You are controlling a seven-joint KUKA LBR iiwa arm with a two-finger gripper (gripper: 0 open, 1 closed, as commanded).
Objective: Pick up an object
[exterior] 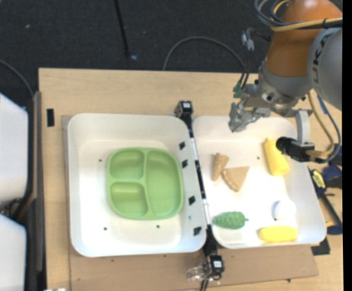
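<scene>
My gripper (241, 121) hangs over the far left part of the right bin (252, 205), close to its back wall. I cannot tell how far open it is, and I see nothing in its hold.

Everything I could pick lies nearer the camera than I am. Closest are two tan wedges: the slim wedge (218, 165) just beside the bins' shared edge, and the broad wedge (236, 177) touching it or nearly so on its right. A long yellow piece (275, 156) lies to my right, near the bin's right side. Along the front wall sit a green leafy piece (229, 219) in the left corner and a yellow block (278, 233) further right, well apart from each other. A white lump (283, 210), hard to make out against the white floor, rests just behind the block.

The left bin (85, 162) holds a green divided plate (144, 182), lying flat near its middle. Both bins stand on the table (103, 83). Nothing stands between me and the wedges
</scene>
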